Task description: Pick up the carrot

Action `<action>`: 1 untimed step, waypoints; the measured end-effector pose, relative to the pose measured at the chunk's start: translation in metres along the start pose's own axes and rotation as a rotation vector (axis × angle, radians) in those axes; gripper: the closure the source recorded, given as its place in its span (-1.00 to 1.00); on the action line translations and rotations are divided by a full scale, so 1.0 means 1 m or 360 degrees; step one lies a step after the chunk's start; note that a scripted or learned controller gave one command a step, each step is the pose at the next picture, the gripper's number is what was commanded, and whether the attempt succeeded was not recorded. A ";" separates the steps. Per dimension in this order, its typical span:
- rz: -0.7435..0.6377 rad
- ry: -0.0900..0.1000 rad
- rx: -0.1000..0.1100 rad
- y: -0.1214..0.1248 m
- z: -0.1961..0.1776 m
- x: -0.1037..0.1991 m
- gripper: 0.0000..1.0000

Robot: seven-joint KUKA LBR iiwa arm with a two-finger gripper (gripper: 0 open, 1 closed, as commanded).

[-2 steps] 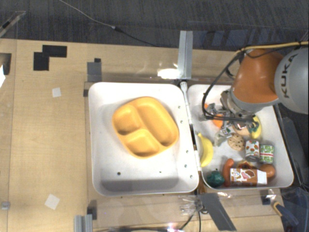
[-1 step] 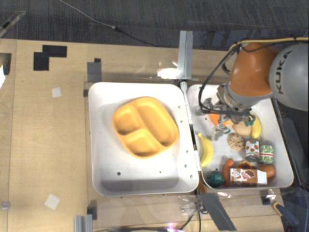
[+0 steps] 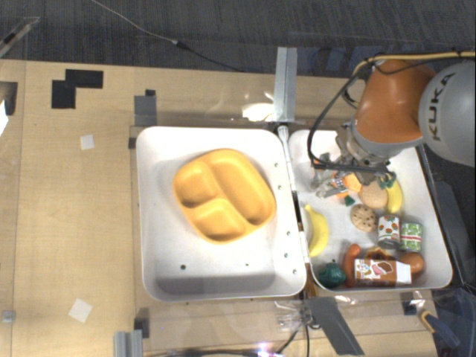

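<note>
- Over the right bin (image 3: 439, 262), we see the grey arm (image 3: 446, 110) reaching in from the right, its orange band bulging just above the wrist.
- At the wrist's lower end we find the gripper (image 3: 336, 184), down among the toy food in the upper part of that bin.
- We cannot tell whether the claw is spread or pressed together; the dark linkages and cables blur into one another there.
- Right at the claw's tip we make out a small orange piece with a touch of green, which we take to be the carrot (image 3: 344, 195). It lies just beside the claw, on its lower right, and we cannot tell whether the two are touching.
- Near the carrot, to its right, we see a tan cookie (image 3: 374, 196) and, just below it, a speckled cookie (image 3: 364, 216).
- Against the bin's left wall we see a banana (image 3: 318, 230), and a second yellow piece (image 3: 395, 197) sits by the tan cookie.
- Along the bin's lower edge we note a dark green item (image 3: 332, 274), a brown bottle (image 3: 379, 271) lying on its side, and two small cans (image 3: 401, 232) above it.
- Across the divider, we see a yellow sectioned plate (image 3: 222, 194) resting in the left bin (image 3: 163, 274).
</note>
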State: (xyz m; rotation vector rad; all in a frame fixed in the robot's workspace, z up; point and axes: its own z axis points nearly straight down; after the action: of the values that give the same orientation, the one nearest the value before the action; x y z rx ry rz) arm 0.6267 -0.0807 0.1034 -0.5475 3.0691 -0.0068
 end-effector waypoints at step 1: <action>0.0737 0.0014 0.0000 -0.032 -0.067 -0.038 1.00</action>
State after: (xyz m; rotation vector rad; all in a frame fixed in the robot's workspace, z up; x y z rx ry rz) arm 0.6721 -0.0972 0.1717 0.1723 3.1208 0.0001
